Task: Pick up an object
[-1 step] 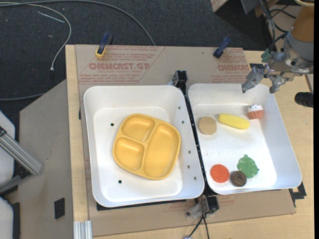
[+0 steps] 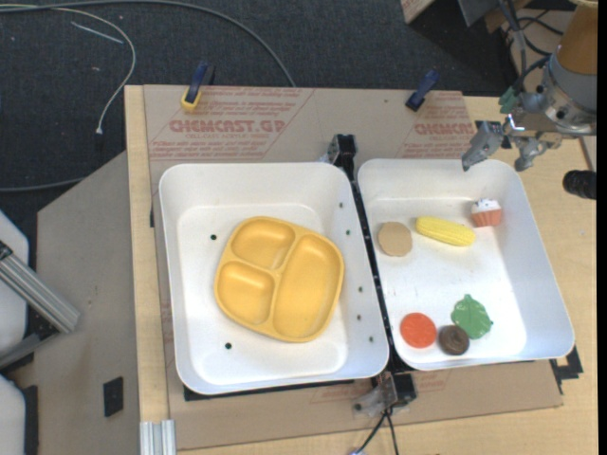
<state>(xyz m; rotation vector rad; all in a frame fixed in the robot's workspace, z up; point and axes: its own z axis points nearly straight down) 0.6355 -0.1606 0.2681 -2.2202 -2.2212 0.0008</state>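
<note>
- Dark carpet surrounds a cardboard-topped bench [image 2: 285,121]; two blue clamps [image 2: 197,83] pin the sheet at its far edge, presumably so the bins stay registered to the camera.
- Left white shallow bin [image 2: 190,192] holds one yellow plastic divided plate [image 2: 281,278], lying flat near the middle.
- Right white shallow bin [image 2: 541,282] holds six small items, well spread, which should leave finger room around each:
  - yellow toy corn cob [image 2: 445,231], lying on its side, far half of the bin
  - tan round disc [image 2: 395,239], just beside the corn's left end
  - small orange-and-white cupcake-like piece [image 2: 486,213], near the far right wall
  - green leafy toy [image 2: 471,315], touching or nearly touching a dark brown round piece [image 2: 454,340]
  - red-orange round piece [image 2: 417,329], just beside the brown one
- Grey two-finger gripper [image 2: 499,148] hangs above the far rim of the right bin, fingers spread wide apart with nothing between them.
- Judgement: no object picked yet. Cupcake piece and corn are nearest candidates; corn's long shape suits a grip across its width.
</note>
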